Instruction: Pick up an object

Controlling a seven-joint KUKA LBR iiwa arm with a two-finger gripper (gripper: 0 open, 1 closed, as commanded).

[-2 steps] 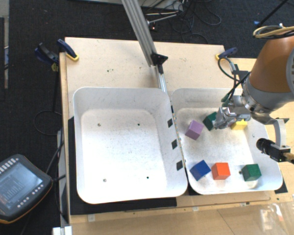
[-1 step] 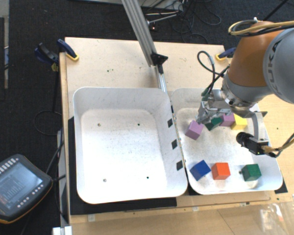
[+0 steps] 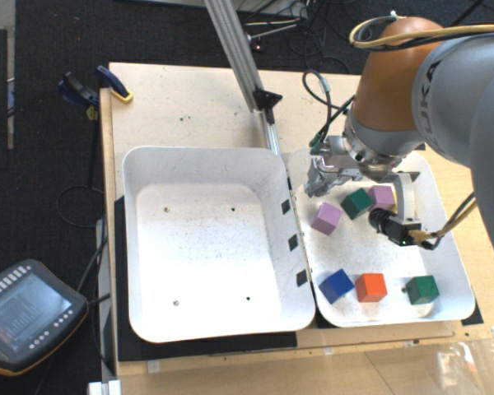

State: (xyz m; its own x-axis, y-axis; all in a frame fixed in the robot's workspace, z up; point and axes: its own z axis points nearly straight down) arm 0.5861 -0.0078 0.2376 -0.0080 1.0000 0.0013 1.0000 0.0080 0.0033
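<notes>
Purple block point(image 3: 328, 218) in right bin point(image 3: 453, 290), gripper point(image 3: 319, 178) just above — green block point(image 3: 356, 203) beside

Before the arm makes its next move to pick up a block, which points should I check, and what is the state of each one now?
1. Blocks available in right bin: ok; six cubes lie there.
2. Gripper is over the right bin: ok, near its upper left part.
3. Nothing already between the fingers: cannot tell; the wrist hides them.
4. Nearest target free to grasp: ok; the purple cube lies apart from the dark green cube.
5. Dark green cube and pink cube separated: not ok, they are close together under the arm.
6. Front row spaced: ok; blue cube, orange cube, green cube.
</notes>
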